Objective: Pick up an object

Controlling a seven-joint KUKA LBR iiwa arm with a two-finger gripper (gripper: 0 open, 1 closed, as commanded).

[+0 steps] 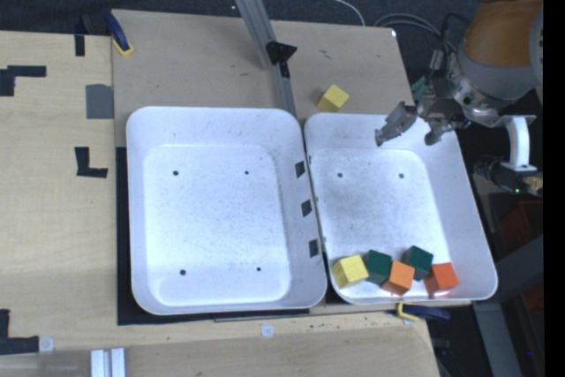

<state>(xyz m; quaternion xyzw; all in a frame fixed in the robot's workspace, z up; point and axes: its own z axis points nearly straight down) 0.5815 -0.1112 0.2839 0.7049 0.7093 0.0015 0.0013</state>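
1. Camera view: the pincer (413,128) hangs at the upper right of the frame, over the top edge of the right bin (468,190). Its two fingers stand apart and spread, with nothing between them, so it is released and carries no load.
2. Same view, the arm (499,31) enters from the right edge, grey with an orange upper part, and its wrist sits just above the pincer.
3. Same view, the things to pick lie well apart from the pincer, crowded in the lower right of the frame along the bottom wall of the right bin: a yellow block (350,268), a dark green block (378,265), an orange block (401,277), a second green block (418,260) and a red-orange block (441,277). Several of them touch or nearly touch.
4. Same view, a loose yellow block (334,97) rests on the bench above the two bins, outside both.
5. Same view, the left bin (141,190) fills the middle left of the frame.
6. Judgement: the blocks look small, stiff and light, probably with smooth faces, so a squeeze across two opposite flat sides should hold. The yellow block at the left end of the cluster seems easiest, since its left side is free; crowding could block the fingers elsewhere.
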